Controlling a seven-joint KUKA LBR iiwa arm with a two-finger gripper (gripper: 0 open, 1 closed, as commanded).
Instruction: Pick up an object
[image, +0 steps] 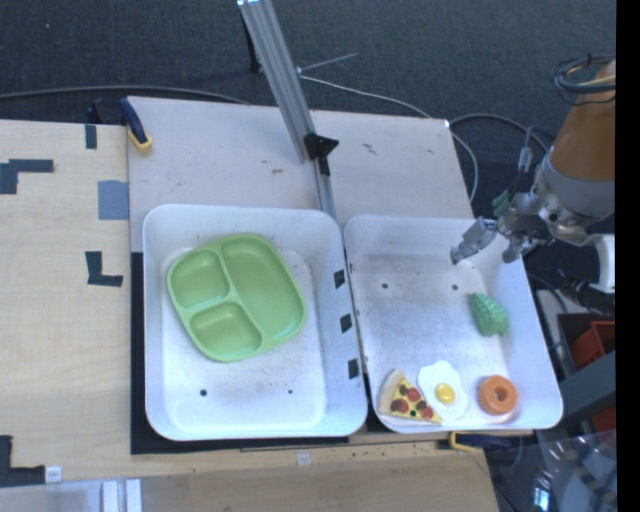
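Note:
The right bin (400, 250) holds several toy foods. A green knobbly piece (489, 313) lies near its right wall. Along the front edge sit a pizza slice (407, 397), a fried egg (441, 388) and an orange donut (497, 394). My gripper (489, 248) hangs over the bin's back right corner, above and just behind the green piece. It is open, with nothing between its fingers (468, 244).
The left bin (170, 400) carries a green divided plate (235, 297). A slanted metal pole (290, 90) rises behind the bins and ends at a black clamp (320, 146). Cables trail behind the right bin.

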